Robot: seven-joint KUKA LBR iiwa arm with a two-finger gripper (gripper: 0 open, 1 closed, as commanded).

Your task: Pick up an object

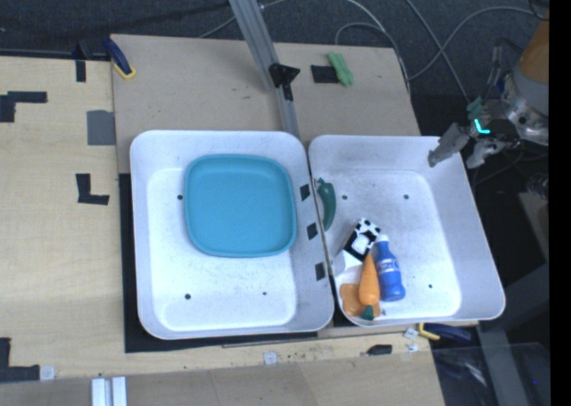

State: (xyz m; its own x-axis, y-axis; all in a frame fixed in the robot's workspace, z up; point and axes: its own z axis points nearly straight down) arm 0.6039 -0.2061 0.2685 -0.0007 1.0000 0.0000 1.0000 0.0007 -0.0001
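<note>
The end effector [457, 147] hangs by the right bin's [464, 244] far corner; its fingers look spread, holding nothing. The blue bottle [387, 272] and orange toy [368, 286] lie untouched near that bin's front edge; the picking is yet to do.

1. I see the arm [535, 65] cut off by the right edge, only its wrist in view.
2. I can't tell how the gripper [459, 147] fingers stand; they blur together.
3. The black-and-white object [364, 236] is too small to identify.
4. The orange object [368, 288] partly hides a white dish [350, 308].

Grey pole [254, 29] slants over bench [53, 217]; green clip [340, 69] near back edge.
</note>
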